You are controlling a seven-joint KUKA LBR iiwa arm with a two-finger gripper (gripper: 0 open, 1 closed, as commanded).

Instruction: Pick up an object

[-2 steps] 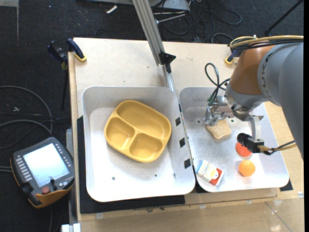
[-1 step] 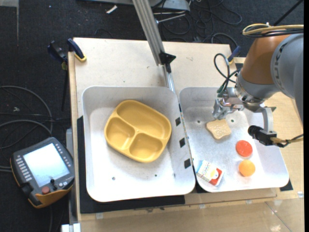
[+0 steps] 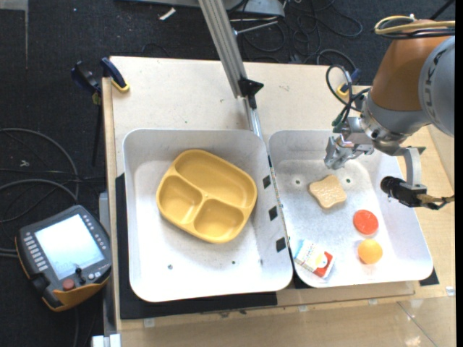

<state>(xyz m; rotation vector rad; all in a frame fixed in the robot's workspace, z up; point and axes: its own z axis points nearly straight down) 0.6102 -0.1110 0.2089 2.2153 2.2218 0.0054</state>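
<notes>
My gripper hangs over the back of the right bin, w/ nothing held betw. the fingers that I can see. How wide they are, I can't tell from up here; they look small and dark.

Just below and a bit in front lies a slice of bread, tan, flat, w/ bumpy edges. I think that's the thing to grab, as it's nearest the gripper. It lies flat on the bin floor, so I'd guess the fingers must come straight down on its sides.

Farther out, toward the front of the same bin: a red round toy, maybe a tomato, smooth and shiny. An orange ball-like fruit sits just beside it. A small red & white carton lies tipped at the front left corner.

The left bin holds a yellow plastic plate w/ three parts, soft round corners, prob. there as a drop spot.
</notes>
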